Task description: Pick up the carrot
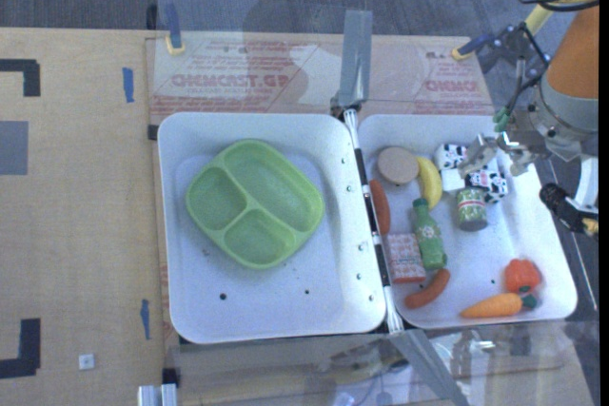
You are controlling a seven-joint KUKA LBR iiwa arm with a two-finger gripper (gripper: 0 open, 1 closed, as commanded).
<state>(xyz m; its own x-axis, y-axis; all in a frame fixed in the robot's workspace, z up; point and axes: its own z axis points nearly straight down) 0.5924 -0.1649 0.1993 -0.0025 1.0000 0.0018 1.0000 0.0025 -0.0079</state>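
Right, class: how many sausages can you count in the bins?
2, both in the right bin: one sausage along its left wall, the other sausage near the front edge. More may be hidden.

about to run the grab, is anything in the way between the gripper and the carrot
Nothing sits on the carrot, so it is open from above. The gripper hovers at the right bin's far side; between them lie the cow toy, a small can and an orange pepper right beside the carrot.

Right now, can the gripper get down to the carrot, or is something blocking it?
Probably yes. The carrot lies flat near the right bin's front edge with nothing on top. The gripper is at the bin's far side. An orange pepper-like toy sits just behind the carrot and may crowd one finger.
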